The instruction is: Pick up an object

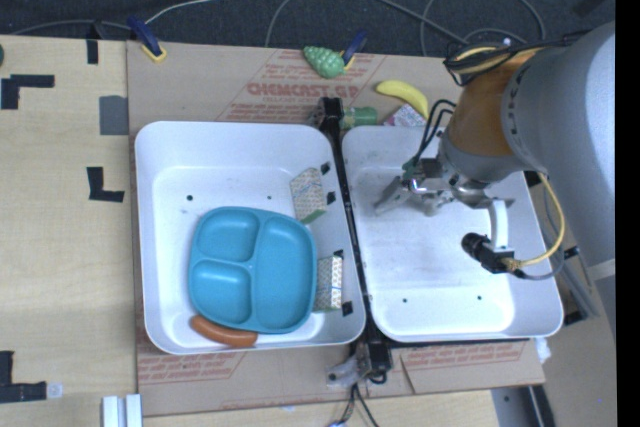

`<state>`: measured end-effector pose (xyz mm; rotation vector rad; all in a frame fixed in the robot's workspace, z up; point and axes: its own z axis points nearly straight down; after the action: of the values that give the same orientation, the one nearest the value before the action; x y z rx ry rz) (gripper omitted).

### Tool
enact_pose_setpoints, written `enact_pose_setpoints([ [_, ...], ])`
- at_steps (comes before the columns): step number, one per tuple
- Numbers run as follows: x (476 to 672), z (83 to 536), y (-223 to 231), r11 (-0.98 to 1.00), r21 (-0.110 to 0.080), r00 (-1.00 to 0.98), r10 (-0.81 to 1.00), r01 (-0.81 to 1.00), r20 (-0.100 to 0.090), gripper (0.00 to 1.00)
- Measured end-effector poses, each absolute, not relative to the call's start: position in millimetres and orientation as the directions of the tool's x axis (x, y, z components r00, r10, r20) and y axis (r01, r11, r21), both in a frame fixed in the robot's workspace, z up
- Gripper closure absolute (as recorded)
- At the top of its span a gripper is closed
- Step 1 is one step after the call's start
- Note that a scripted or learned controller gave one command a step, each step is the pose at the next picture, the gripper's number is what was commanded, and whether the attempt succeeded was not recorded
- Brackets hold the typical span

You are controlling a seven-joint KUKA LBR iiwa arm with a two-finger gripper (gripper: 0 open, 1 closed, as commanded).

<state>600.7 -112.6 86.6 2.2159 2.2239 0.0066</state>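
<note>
My gripper [408, 204] hangs low over the upper left part of the right bin [440, 305]. Its fingers [385, 200] are spread open, and nothing sits between them. In the left bin [165, 155] lies a blue divided plate [250, 270]. An orange sausage [222, 332] rests against the plate's front edge. A small patterned packet [307, 187] lies by the plate's far right corner. A second packet [328, 281] leans at the plate's right side, near the wall between the bins.
A banana [402, 95], a green toy [322, 60] and a small green item [362, 116] lie on the cardboard behind the bins. Cables run along the back. The grey arm [570, 115] covers the right bin's far right corner.
</note>
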Motion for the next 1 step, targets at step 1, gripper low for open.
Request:
enact_pose_setpoints([
  [1,666.8,86.0,-124.1,0.003,0.004,-0.003,1.000,1.000,-0.002,0.00],
])
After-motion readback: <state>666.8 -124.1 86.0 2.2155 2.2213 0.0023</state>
